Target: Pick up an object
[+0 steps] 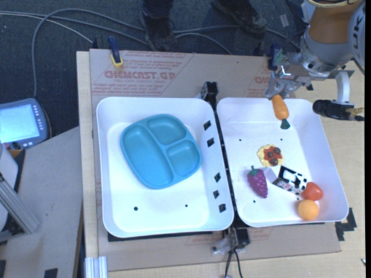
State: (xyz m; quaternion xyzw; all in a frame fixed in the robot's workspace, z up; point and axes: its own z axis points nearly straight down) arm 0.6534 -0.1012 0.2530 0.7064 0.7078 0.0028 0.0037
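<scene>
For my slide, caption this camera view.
Gripper lifts a toy carrot above the right bin; blue tray sits in the left.

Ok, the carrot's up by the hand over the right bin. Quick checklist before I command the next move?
1. Toy carrot hanging just under the hand: ok.
2. Firm grip on the carrot: cannot tell, the contact is too small to make out.
3. Carrot apart from the pizza slice, grapes and tomato: ok.
4. Blue divided plate lying flat in the left bin, compartments bare: ok.
5. Divider clamps between the bins sit near any crossing path: cannot tell clearance.
</scene>
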